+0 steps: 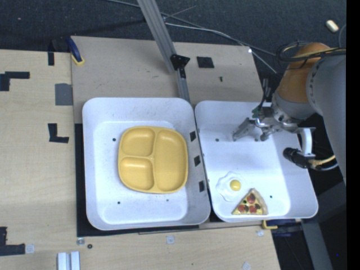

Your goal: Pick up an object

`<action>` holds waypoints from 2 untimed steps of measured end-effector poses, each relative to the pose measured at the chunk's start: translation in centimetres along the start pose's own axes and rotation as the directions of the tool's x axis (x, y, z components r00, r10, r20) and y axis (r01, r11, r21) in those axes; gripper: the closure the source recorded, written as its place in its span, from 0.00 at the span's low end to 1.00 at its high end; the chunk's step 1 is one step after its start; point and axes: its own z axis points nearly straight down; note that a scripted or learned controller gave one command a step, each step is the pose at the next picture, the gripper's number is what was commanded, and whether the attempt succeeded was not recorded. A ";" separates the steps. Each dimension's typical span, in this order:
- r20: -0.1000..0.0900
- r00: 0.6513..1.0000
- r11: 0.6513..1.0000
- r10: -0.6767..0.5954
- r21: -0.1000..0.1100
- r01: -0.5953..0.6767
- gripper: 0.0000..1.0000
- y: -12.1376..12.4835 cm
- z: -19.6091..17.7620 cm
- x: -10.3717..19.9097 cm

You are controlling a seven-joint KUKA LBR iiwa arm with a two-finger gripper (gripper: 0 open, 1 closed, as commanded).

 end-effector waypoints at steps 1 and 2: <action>0.001 1.000 1.000 -0.002 -0.005 0.002 1.00 0.2 -1.4 0.0; 0.001 1.000 1.000 0.000 -0.011 0.000 1.00 0.6 -7.6 0.6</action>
